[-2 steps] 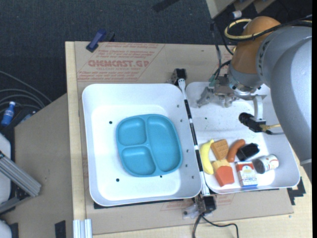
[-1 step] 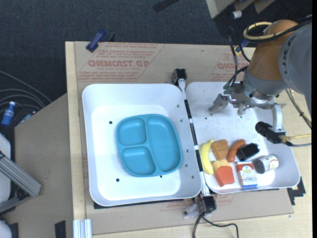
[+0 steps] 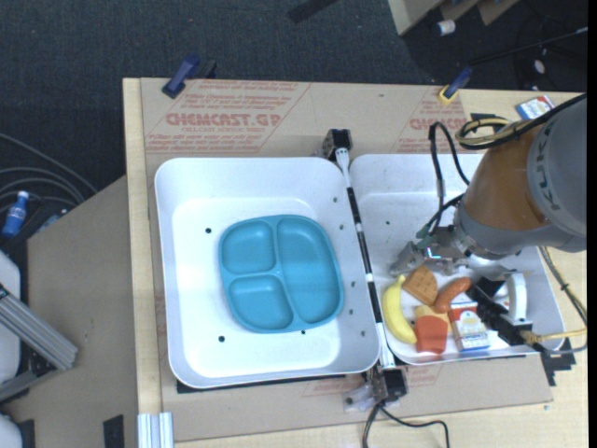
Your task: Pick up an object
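In the right bin [image 3: 396,180], near its front, lie several small items. A yellow banana [image 3: 398,312] curves along the left wall. Beside it are a tan cracker [image 3: 422,286], a reddish sausage [image 3: 452,292], a red block [image 3: 430,333] and a small white and red carton [image 3: 472,331]. My gripper [image 3: 431,250] hangs low over the right bin, just behind the cracker and the banana's tip. The grey arm with its orange band [image 3: 508,194] covers the bin's right half. Nothing is seen held in the gripper.
The left bin [image 3: 187,203] holds a blue divided plate [image 3: 279,272]. A black divider strip [image 3: 354,222] runs between the bins. Black cables [image 3: 448,147] loop over the back of the right bin. Blue clamps [image 3: 182,76] sit at the bench's far edge.
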{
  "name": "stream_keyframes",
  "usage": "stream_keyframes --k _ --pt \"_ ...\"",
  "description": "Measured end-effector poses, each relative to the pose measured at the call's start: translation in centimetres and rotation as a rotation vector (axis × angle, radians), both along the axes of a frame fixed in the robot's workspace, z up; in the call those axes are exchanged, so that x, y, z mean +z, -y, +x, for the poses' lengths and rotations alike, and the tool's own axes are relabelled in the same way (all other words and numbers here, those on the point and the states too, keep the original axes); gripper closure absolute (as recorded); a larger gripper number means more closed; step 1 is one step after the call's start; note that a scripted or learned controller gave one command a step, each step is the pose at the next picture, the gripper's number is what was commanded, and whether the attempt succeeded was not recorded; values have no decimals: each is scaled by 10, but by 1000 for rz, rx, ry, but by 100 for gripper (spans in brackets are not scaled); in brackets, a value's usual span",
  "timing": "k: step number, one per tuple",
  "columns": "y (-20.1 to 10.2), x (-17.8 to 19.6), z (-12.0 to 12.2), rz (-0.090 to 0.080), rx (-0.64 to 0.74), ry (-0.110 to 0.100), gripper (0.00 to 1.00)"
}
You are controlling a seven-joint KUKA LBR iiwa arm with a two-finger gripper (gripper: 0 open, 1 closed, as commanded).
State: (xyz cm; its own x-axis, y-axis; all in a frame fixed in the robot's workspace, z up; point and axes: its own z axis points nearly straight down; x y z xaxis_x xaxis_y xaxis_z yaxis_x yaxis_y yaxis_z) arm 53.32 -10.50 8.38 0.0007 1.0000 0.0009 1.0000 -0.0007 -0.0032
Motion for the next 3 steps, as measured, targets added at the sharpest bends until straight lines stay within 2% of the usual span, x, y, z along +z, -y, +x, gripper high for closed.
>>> stream_keyframes --k 1,2,3 --pt "0 10 1 0 0 3 100" --pt "0 10 1 0 0 3 0" --pt "7 1 103 -1 1 4 0"
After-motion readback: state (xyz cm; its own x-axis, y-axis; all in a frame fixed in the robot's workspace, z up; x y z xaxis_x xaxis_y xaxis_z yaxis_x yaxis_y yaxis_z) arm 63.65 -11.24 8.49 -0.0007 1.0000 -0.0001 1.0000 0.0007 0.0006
